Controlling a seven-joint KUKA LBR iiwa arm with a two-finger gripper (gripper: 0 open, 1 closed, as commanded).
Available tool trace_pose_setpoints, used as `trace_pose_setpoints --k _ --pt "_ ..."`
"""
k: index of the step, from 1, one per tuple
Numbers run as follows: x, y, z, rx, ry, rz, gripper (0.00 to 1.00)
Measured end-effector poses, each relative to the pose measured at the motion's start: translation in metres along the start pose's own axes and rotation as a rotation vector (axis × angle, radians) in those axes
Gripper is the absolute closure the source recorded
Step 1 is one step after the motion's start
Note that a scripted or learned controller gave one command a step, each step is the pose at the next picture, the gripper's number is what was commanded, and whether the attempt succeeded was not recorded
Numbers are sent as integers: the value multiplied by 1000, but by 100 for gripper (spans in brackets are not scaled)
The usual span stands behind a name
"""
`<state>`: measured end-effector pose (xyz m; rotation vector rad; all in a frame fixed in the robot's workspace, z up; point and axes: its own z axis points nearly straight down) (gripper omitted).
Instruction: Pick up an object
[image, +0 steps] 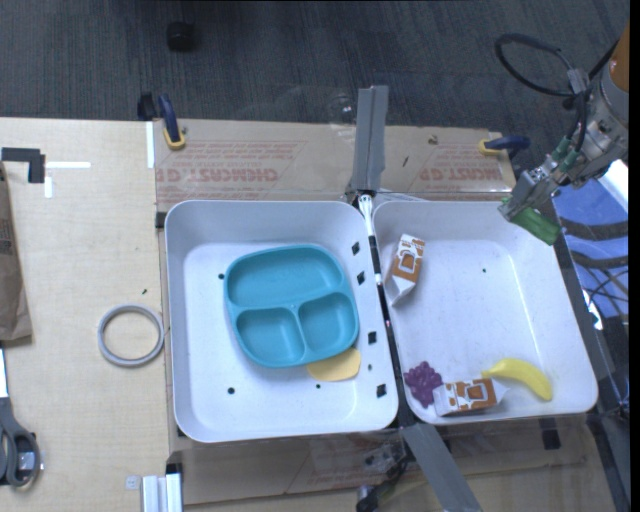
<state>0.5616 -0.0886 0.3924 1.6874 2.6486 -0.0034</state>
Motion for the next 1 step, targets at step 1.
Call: trace_pose_setpoints --k 1 --pt "-46 -46 90 2 1 48 100"
